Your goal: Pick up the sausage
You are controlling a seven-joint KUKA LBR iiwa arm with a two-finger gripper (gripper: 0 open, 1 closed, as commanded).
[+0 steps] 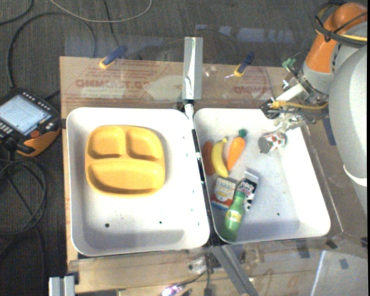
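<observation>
On the table [80,79], side by side, two white bins: left bin [80,227] and right bin [296,214], touching along their inner walls. From the right, reaching in over the right bin's far right corner, a grey arm [351,103] with an orange band. At its tip [282,123], low over that corner; cannot tell whether spread or closed, and nothing seen held there.

In the left bin, toward the far side, a yellow divided tray [126,159]. Off the table to the left, on the floor, a control pendant [21,119] with cables.

In the right bin, near the front left, a green bottle [234,214] lying against a small carton [222,191]. Just right of the carton, a black and white box [249,187]. Farther back, a carrot [234,152], leaning, green top pointing away. Beside it on the left, touching, a banana [219,158]. Left of the banana, hard against the bin's left wall, the sausage [208,157], reddish brown, lying lengthwise, well apart from the arm's tip. Just below that tip, a small red and white thing [272,142], too blurred to name.
</observation>
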